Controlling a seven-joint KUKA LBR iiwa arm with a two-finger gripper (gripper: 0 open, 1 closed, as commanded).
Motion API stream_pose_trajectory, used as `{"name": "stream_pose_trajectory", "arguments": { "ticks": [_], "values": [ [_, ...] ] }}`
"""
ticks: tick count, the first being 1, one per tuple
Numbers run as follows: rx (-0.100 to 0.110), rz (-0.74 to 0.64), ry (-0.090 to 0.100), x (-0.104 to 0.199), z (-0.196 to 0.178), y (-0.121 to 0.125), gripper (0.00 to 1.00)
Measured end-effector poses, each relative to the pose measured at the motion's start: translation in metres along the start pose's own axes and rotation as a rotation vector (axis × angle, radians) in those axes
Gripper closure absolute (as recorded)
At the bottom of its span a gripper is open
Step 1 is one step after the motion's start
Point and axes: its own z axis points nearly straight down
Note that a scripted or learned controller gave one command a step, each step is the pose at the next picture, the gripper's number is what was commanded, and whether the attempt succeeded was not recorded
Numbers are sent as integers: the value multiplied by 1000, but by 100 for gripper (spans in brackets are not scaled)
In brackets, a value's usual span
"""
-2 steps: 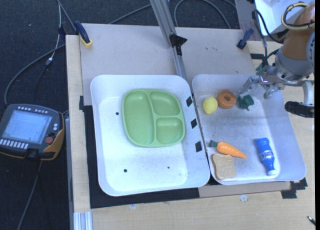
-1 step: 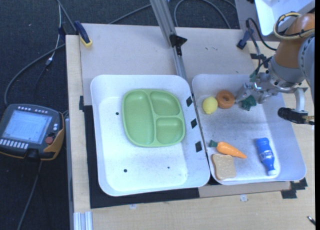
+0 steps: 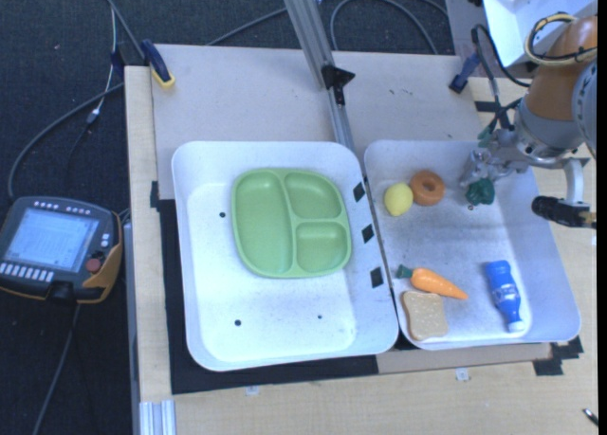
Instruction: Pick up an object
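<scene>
In the right bin (image 3: 545, 262) lie a yellow lemon (image 3: 398, 199), an orange ring-shaped donut (image 3: 429, 187), a carrot (image 3: 437, 281), a slice of bread (image 3: 425, 316) and a blue bottle (image 3: 503, 293). My gripper (image 3: 480, 181) hangs over the bin's far right part, to the right of the donut. A small dark green object (image 3: 480, 194) sits right at its tip, either touching it or just under it. The arm's orange band (image 3: 569, 40) is at the top right.
The left bin (image 3: 218, 329) holds a light green divided plate (image 3: 291, 223). A metal pole (image 3: 313, 35) slants down between the two bins. A teach pendant (image 3: 57, 248) lies off the bench at left. A black part (image 3: 560, 209) juts in at the right bin's edge.
</scene>
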Motion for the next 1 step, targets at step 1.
{"name": "stream_pose_trajectory", "arguments": {
  "ticks": [1],
  "values": [
    [0,2,0,4,-48,-4,100]
  ]
}}
